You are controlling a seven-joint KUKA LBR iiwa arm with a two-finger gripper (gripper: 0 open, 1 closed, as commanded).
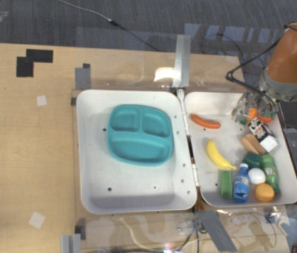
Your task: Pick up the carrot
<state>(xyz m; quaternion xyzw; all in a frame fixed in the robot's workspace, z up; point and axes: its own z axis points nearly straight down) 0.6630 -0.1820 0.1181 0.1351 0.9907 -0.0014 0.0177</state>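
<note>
The carrot (252, 113) shows as a small orange piece at the far right corner of the right bin (211, 104), mostly hidden under the gripper. My gripper (254, 109) is lowered over it from the right. Its grey fingers (241, 109) stand apart, one on each side of the orange piece. The jaws look open around the carrot, not closed on it. The arm's orange band (290, 57) rises above the bin's far right edge.
The right bin also holds a red sausage (205, 122), a banana (219, 155), a black-and-white box (261, 130) next to the gripper, a bread roll (251, 144), a blue bottle (240, 183), a white ball (256, 176) and an orange (265, 192). A teal divided plate (139, 134) lies in the left bin (93, 157).
</note>
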